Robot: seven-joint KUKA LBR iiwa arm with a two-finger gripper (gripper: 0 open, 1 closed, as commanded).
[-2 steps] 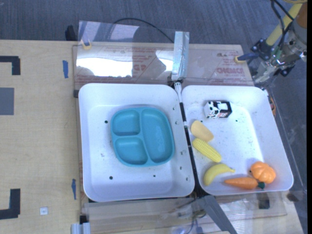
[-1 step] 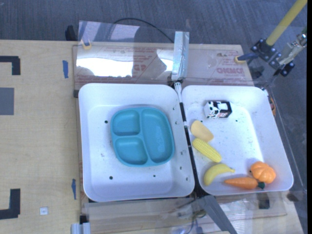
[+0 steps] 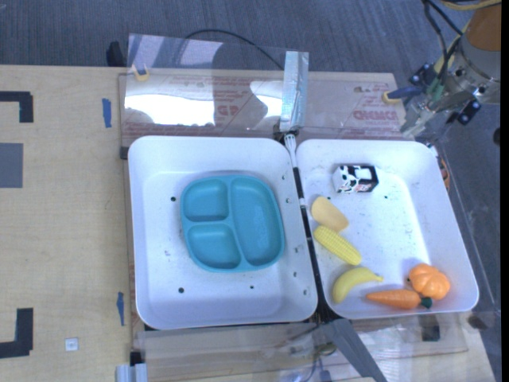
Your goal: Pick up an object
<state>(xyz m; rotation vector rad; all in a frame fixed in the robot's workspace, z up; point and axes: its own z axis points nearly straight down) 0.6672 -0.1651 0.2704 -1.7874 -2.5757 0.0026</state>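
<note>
Gripper [image 3: 429, 111] seemingly above right bin [image 3: 445, 205] corner

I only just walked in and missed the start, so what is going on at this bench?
A robot arm is set to pick up an object, but nothing is in its grasp yet. Its gripper sits beyond the far right corner of the right bin, outside it. That bin holds a small black-and-white cow, a corn cob, a banana, a carrot and a small orange pumpkin. The left bin holds a blue divided plate.
</note>
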